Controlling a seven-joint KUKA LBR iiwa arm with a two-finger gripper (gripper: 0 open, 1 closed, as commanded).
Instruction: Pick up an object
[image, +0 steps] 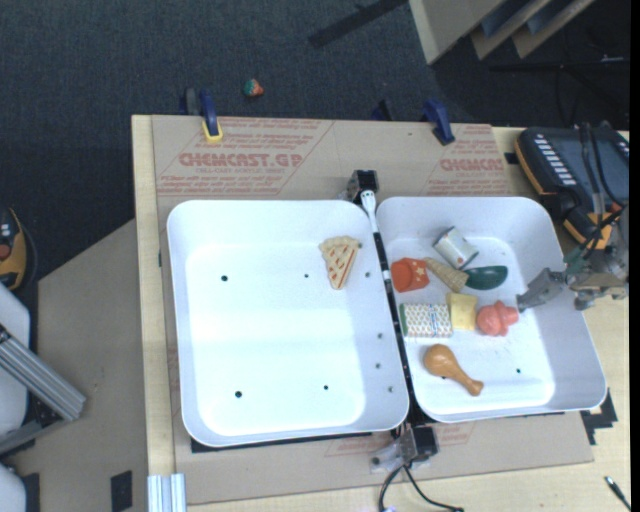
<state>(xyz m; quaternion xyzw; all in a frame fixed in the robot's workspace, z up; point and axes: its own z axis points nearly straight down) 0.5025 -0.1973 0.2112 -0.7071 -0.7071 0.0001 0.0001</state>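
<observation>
While the arm reaches in from three o'clock, its gripper (545, 287) sits low over the right edge of the right bin (560, 375), and whether the pincer is wide or narrow cannot be told. Red print on the brown board (250, 155) under the bins reads "CHEMCAST G P". Just at nine o'clock of the gripper lies a pink rounded toy (496, 319), touching a pale yellow block (463, 312); a speckled rectangular piece (427, 320) lies beside that. At twelve o'clock of these are a red piece (409, 275), a grey cylinder (453, 246) and a dark green oval (486, 277). A tan drumstick (451, 367) lies at six o'clock. A ridged wedge (340, 260) rests in the left bin (200, 330).
</observation>
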